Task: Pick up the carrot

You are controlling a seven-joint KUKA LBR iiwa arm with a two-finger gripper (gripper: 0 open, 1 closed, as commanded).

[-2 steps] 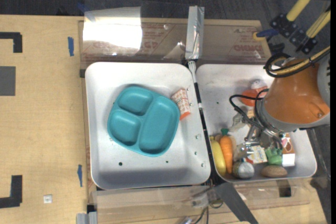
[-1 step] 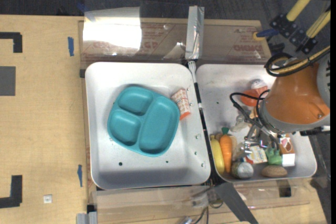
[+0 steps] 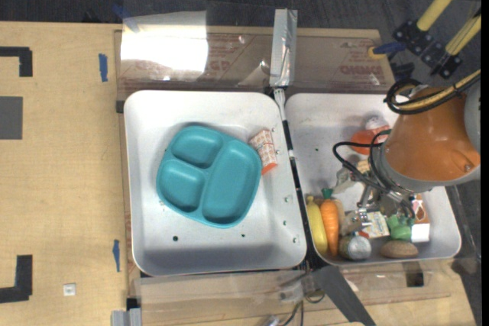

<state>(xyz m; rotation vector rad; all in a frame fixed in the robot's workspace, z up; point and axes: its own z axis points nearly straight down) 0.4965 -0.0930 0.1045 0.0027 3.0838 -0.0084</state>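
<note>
Lying in the right bin (image 3: 306,112), near its front-left corner, the carrot (image 3: 330,220) runs with its long axis roughly front to back, one end by the green bit at its far tip and the other toward the bin's front wall. A yellow banana (image 3: 316,225) lies just beside it on the left, parallel, between it and the wall that divides the two bins, so there is little room on that side. To the right of the carrot sit a small printed packet (image 3: 372,224), a grey rounded object (image 3: 356,246), a green item (image 3: 400,226) and a brown oval thing (image 3: 399,248), all crowded along the front wall. The tool (image 3: 374,191) hangs over the middle of this bin, right of the carrot and apart from it; cables and the orange band (image 3: 428,145) of the arm cover much of it, so whether it is spread or pressed together cannot be told. A red-orange object (image 3: 367,136) at the back is partly hidden by the arm. In the left bin (image 3: 153,118) a teal divided plate (image 3: 208,175) lies in the middle with a small carton (image 3: 265,149) at its right rim; open white floor surrounds them. Both bins sit on the desk (image 3: 53,164).
</note>
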